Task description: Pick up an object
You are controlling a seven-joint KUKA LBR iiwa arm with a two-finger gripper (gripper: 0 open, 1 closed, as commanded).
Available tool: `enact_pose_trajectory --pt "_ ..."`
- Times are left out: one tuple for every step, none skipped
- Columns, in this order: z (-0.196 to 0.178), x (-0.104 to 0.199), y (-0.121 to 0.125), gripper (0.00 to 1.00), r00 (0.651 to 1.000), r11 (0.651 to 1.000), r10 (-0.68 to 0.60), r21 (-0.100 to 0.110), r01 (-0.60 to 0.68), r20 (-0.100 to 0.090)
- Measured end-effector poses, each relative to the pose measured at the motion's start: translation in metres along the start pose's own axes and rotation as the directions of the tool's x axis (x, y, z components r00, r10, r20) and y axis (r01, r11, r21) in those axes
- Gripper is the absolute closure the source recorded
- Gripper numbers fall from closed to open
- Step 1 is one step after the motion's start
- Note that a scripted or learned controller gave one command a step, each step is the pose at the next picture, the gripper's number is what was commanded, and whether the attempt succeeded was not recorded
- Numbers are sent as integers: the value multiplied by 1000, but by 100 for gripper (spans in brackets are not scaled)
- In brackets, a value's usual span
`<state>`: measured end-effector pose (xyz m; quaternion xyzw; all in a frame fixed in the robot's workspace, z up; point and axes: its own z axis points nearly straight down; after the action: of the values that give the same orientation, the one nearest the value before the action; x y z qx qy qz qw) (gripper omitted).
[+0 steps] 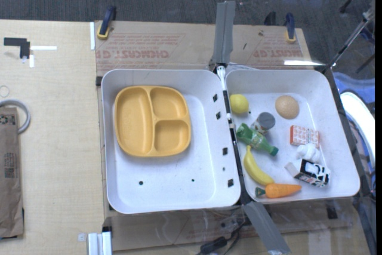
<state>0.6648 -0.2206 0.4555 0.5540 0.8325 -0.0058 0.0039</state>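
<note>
Camera view from above takes in two white bins side by side on the bench. I see no arm over them, so I cannot tell what state the gripper is in. The left bin (119, 188) carries a yellow divided plate (153, 120) toward its far left corner. The right bin (340, 122) holds every small candidate for picking, loosely scattered with gaps, which should leave room for fingers. A banana (256, 168) lies near the inner wall, a green bottle (256, 139) just above it. An orange carrot (282, 190) rests along the near edge, a black-and-white carton (313, 172) toward the near right corner. A brown egg-like ball (287, 106) and a lemon (239, 104) sit near the far edge.
</note>
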Motion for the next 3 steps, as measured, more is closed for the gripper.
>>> enact_pose_trajectory --pt "-7 0 1 100 1000 1000 -2 2 2 2" --pt "-15 -1 3 100 1000 1000 -3 4 3 4" --pt "-23 -1 4 100 1000 1000 -5 6 5 5"
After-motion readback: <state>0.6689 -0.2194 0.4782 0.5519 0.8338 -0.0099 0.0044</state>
